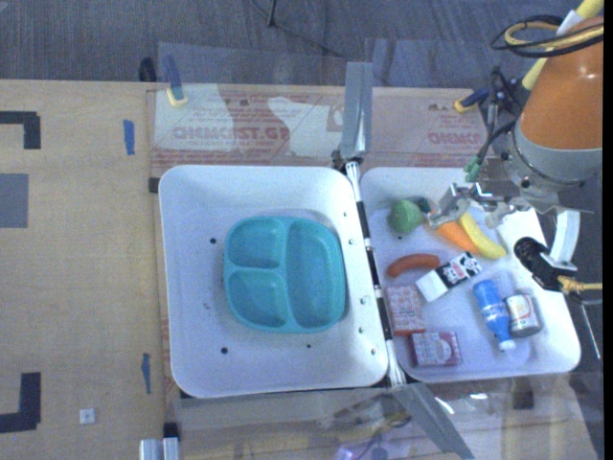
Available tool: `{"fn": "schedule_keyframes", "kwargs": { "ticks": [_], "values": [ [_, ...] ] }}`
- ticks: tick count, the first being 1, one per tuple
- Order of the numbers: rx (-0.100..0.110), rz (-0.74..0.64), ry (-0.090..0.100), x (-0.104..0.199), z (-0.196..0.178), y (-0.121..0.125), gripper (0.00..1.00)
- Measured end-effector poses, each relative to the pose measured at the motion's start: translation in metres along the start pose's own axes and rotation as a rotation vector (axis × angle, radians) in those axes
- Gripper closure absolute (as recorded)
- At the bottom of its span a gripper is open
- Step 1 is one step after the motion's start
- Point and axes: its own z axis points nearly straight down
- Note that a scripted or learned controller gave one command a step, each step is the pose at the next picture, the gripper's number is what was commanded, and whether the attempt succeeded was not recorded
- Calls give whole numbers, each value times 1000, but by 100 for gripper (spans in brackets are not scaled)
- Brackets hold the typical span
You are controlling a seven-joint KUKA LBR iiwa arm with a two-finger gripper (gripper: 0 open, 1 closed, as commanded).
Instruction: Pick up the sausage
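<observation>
Sausage (413, 264) lying loose in the right bin (565, 353), arm (563, 103) above the bin's far end.
From the sausage: green fruit (406, 216) just beyond, small box (405, 307) just nearer, blue bottle (493, 312) and can (523, 314) rightward, banana (482, 237) and gripper (467, 199) up-right; its grip cannot be made out. Teal tray (285, 273) sits left, in the other bin (192, 286).

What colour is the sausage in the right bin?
Reddish-brown; the sausage shows in the camera view.
</observation>
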Motion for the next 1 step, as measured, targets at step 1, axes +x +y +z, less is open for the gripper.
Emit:
{"fn": "schedule_keyframes", "kwargs": {
  "ticks": [1],
  "values": [
    [-37, -142, -10, -8, 124, -17, 0]
  ]
}}
